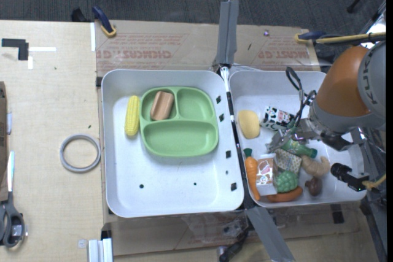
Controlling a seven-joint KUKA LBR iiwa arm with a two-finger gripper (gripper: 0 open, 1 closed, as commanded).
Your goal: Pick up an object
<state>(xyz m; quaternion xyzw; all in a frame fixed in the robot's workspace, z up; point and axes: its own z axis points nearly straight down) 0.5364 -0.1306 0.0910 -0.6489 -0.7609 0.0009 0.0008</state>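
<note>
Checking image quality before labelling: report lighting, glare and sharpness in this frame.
Camera view: even, soft overhead light; the green tray casts only a faint shadow in the left bin; mild sheen on the orange band; the pile under the gripper is small and cluttered, hard to resolve.

Your surface [49, 101]: pale wood, carrying two white bins side by side.

You see the left bin [116, 150] and the right bin [245, 84] touching along their inner walls, both resting on a sheet of brown cardboard [159, 46] spread over the surface. Left of the bins, a grey ring [80, 153] lies flat on the bare wood, and scissors [11, 218] sit at the near left edge. A blue-handled clamp [104, 20] grips the cardboard's far left corner.
</note>
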